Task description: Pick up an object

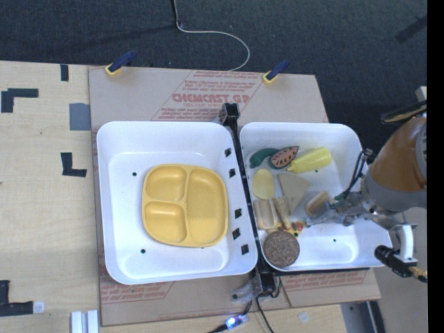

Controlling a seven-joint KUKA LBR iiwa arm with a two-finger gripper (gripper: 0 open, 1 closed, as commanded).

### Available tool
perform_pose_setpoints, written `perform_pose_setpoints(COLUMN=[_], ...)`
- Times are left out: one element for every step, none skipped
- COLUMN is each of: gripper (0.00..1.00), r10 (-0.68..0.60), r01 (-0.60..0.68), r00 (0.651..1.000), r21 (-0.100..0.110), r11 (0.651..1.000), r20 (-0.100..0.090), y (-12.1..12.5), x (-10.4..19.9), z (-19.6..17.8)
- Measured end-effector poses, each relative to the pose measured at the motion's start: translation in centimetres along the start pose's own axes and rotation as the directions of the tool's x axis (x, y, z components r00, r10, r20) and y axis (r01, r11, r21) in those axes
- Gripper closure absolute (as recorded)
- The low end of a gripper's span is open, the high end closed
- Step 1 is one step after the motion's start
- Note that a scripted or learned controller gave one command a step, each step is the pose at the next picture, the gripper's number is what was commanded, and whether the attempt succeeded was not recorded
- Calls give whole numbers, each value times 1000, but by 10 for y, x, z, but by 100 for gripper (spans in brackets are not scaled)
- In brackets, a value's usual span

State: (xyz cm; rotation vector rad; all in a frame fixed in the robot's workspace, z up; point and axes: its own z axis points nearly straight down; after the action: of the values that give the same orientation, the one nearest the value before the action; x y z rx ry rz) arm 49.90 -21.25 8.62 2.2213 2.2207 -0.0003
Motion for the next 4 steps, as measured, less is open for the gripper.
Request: perform_pose_setpoints(gripper=[100,100,100,100], r10=[0,-2,-2,-2], r01=[0,2,2,2], r00=[1000,1000,1000,1000], r21=[-2,-2,-2,-1], r11=[1000,1000,1000,1000], r20=[3,1,1,0], y=[0,10,13,14], x=[0,-3,-1,0], z=[-10,-57,-99,-140])
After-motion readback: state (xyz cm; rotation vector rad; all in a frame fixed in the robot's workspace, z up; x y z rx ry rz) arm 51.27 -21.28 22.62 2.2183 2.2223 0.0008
